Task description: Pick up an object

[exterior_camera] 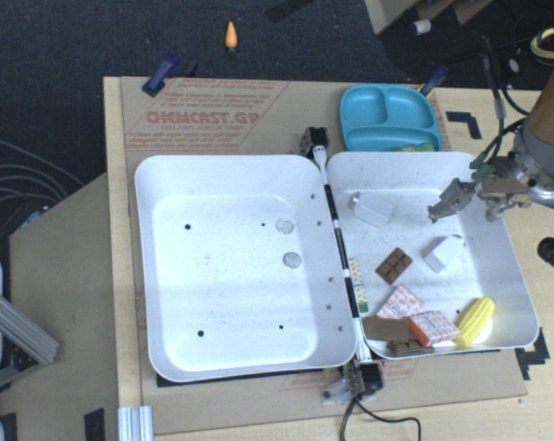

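Over the right bin [497,246], the end effector [469,202] hangs, grip state unclear. Just below lies a white block [439,254]: probably light, stiff; take its flat sides.

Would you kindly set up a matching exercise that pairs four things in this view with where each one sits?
Things:
1. yellow corn toy
2. blue divided plate
3. brown chocolate piece
4. small orange carrot toy

Places:
A. on the dark floor beyond the bench
B. middle of the right bin
C. on the bench behind the right bin
D. near front right corner of the right bin

Pairs: 1-D, 2-C, 3-B, 4-A
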